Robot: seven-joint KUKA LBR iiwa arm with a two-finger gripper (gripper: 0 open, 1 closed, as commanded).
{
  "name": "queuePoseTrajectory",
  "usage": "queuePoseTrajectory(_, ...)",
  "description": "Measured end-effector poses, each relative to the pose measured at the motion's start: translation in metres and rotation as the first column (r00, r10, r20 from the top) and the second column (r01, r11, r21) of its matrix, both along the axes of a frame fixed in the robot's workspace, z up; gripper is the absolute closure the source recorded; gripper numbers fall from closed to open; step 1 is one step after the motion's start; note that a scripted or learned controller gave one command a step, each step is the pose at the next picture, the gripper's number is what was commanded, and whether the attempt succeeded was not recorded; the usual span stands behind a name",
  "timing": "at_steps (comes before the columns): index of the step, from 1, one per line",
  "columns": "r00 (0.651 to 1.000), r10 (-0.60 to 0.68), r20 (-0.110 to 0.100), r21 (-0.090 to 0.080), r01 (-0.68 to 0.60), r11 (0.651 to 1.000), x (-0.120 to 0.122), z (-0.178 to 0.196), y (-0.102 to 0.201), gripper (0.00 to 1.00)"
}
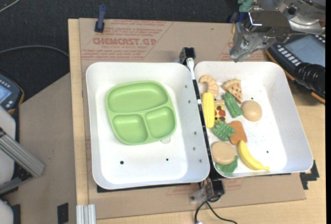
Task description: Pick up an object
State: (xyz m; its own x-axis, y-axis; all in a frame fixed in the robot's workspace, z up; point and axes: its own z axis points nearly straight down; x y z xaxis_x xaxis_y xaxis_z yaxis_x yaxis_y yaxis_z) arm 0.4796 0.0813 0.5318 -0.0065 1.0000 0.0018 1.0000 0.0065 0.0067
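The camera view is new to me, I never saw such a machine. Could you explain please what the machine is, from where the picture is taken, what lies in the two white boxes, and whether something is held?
One camera, fixed above the bench, looks down at a slant. The machine is a robot arm reaching in from the right; its gripper hangs above the far rim of the right bin. Nothing can be seen held in it.

The left bin holds a green divided tray. The right bin holds toy food, crowded along its left side: a corn cob, a pizza slice, a banana, a round beige piece, and other pieces.

The task is to pick up an object; nothing is lifted yet.
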Motion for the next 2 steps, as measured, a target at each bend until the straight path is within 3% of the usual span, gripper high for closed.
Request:
queuePoseTrajectory(1, 1.0, 0.003, -0.004, 0.001, -0.003, 1.0, -0.001, -0.003, 0.084, 1.0)
queuePoseTrajectory(2, 1.0, -0.006, -0.023, -0.008, 0.006, 1.0, -0.002, -0.183, 0.106, 1.0)
